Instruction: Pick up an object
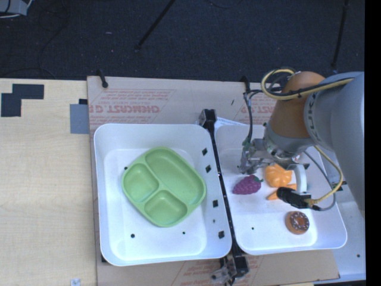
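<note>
Purple grapes [247,185] just under the claw [250,167], finger state impossible to tell.

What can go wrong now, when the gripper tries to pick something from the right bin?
1. The gripper sits just above the purple grapes, with the orange toy close beside; it may nudge one while closing on the other.
2. Both lie close to the divider side, so a pushed toy could slide against it.

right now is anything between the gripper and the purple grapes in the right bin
Nothing visible does. The gripper sits just above the purple grapes in the right bin. The orange toy lies beside them to the right; the donut lies apart.
</note>
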